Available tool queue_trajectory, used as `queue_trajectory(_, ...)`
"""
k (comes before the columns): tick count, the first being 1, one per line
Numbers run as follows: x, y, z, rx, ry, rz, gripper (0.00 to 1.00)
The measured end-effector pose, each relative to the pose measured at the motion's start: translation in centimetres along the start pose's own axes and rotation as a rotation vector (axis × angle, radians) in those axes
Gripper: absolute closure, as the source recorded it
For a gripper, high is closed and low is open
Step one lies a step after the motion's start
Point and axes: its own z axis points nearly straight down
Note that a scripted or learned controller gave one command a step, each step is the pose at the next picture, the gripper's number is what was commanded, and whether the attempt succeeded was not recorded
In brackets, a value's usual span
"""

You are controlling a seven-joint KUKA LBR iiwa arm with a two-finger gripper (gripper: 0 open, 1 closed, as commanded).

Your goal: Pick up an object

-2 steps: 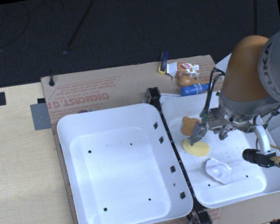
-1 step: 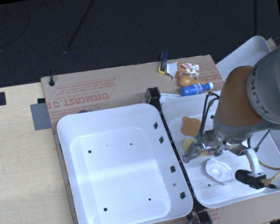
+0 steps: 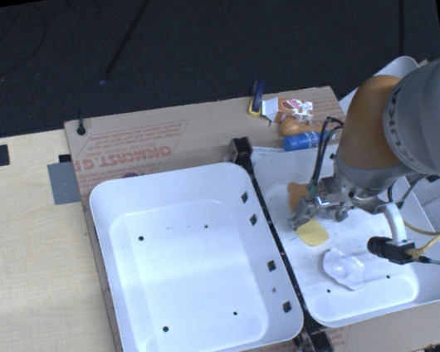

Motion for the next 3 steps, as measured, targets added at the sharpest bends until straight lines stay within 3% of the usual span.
queue_trajectory(1, 0.7, 4.3, 0.0, -0.001, 0.001, 0.001, 0.0)
queue_trajectory(2, 0.6, 4.1, -0.9, 0.005, 0.002, 0.003, 1.0)
queue_trajectory(3, 7.0, 5.6, -10.6, -0.007, 0.003, -0.003, 1.0)
